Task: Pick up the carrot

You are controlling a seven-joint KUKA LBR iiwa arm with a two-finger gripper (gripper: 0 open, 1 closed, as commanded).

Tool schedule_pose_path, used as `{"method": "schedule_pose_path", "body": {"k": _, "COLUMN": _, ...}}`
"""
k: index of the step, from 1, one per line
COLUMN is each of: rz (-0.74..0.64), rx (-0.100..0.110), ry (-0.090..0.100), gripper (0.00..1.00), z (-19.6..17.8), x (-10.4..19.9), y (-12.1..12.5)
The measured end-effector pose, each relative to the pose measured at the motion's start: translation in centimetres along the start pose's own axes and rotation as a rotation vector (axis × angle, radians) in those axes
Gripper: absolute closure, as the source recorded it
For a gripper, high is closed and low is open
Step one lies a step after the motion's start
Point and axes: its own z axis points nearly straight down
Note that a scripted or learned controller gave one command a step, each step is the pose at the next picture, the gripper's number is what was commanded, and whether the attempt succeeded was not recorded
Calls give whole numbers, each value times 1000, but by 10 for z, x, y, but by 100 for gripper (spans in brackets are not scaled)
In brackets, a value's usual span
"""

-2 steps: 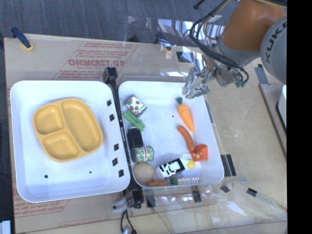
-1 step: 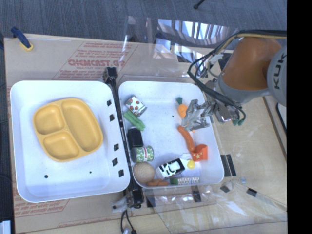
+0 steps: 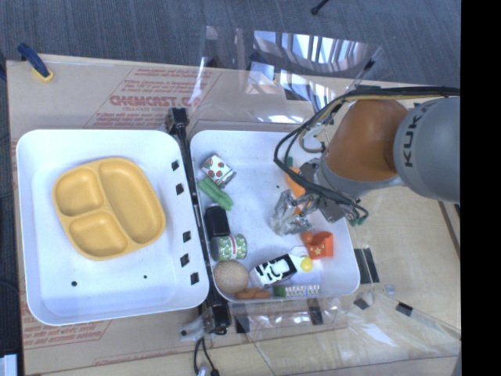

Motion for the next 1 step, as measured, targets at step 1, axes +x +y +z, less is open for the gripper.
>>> {"method": "schedule_pose_path", "body": {"k": 1, "rz": 234, "rx": 1, "ry": -3, "gripper": 100, "z": -55, "x": -19, "y": 23}}
